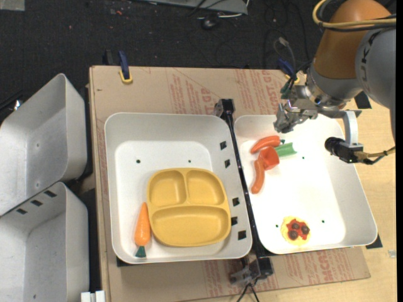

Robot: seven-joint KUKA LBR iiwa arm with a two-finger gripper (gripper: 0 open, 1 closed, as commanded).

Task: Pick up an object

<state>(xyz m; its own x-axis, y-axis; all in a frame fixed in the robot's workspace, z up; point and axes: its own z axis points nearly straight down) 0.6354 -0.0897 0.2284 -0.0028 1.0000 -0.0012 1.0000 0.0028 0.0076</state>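
My gripper hangs over the back of the right bin, just above and right of a cluster of toy food. That cluster holds an orange-red sausage-shaped piece, a red pepper piece, a green piece and an orange strip. Nothing shows between the fingers. A small round pizza toy lies near the right bin's front edge. In the left bin lies an orange carrot beside a yellow divided plate.
A black divider runs between the two bins. White bins sit off the bench at far left. Cables and a black fitting hang from the arm at the right.
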